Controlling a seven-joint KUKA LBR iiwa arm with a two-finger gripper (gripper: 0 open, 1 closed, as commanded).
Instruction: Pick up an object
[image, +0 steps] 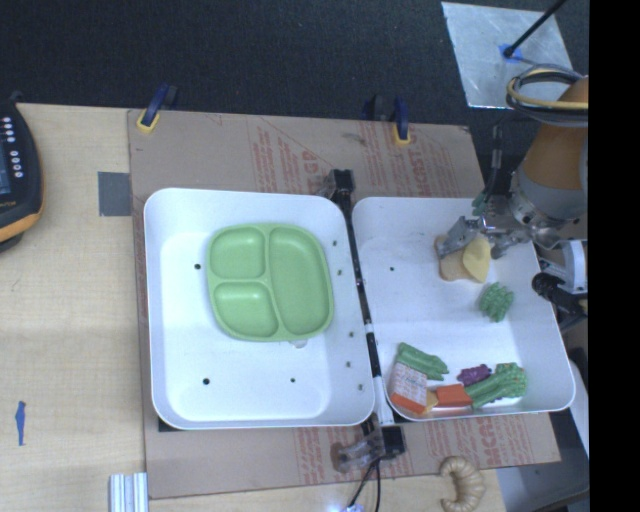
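Your pincer (478, 238) pinches the yellow piece (476, 260) by its top edge near the right bin's (420, 225) far wall, so it may slip out.

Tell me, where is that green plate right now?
The green plate lies flat in the left bin, a little above its middle. The toy food and the gripper are over in the right bin.

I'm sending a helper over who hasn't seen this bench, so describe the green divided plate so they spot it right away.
Look at the left bin of the two white bins. The plate lies flat near its middle, pale green with rounded corners and three compartments. Everything else green is small toy food in the right bin.
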